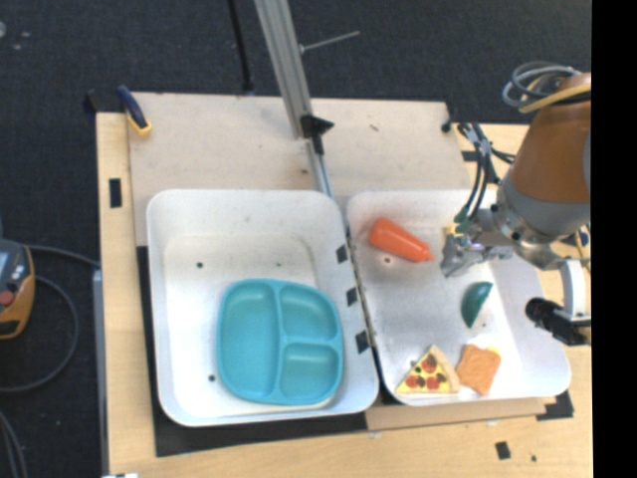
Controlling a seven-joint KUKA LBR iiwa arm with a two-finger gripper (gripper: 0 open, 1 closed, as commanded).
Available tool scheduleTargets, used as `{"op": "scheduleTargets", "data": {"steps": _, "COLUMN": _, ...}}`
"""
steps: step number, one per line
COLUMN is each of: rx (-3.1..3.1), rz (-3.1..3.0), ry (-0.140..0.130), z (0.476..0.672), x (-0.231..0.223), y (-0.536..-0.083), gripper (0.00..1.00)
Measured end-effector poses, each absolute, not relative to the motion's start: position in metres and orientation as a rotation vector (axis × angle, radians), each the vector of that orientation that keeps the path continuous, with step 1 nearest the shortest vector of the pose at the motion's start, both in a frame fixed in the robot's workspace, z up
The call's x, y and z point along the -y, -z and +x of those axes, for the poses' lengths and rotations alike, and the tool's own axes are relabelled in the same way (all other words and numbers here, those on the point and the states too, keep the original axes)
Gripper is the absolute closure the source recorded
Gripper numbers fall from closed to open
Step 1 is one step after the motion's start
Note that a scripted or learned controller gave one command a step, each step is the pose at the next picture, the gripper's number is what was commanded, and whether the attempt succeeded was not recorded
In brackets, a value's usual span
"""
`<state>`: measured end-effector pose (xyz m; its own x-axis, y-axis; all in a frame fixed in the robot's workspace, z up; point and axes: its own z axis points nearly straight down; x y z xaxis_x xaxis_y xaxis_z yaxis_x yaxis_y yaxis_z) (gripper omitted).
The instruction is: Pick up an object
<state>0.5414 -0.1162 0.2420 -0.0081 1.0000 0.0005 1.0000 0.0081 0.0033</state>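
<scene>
Nearest to us, we see a pizza slice (428, 373) and an orange piece (479, 368) in the right bin (418, 207); the gripper (460, 252) hangs between a carrot (399, 240) and a green piece (476, 303), holding nothing visible.

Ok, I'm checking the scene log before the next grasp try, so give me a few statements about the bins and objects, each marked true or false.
1. The turquoise divided plastic plate lies in the left white bin. True.
2. The orange cone-shaped carrot toy lies in the left bin. False: it is in the right white bin.
3. The toy pizza slice lies near the right bin's front edge. True.
4. The dark green toy piece rests on the plate. False: it lies in the right bin, near the gripper.
</scene>
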Motion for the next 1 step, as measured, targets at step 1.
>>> {"op": "scheduleTargets", "data": {"steps": 1, "rx": -2.23, "rz": 2.212, "ry": -0.004, "z": 0.5584, "x": 0.0637, "y": -0.2523, "gripper": 1.0}}
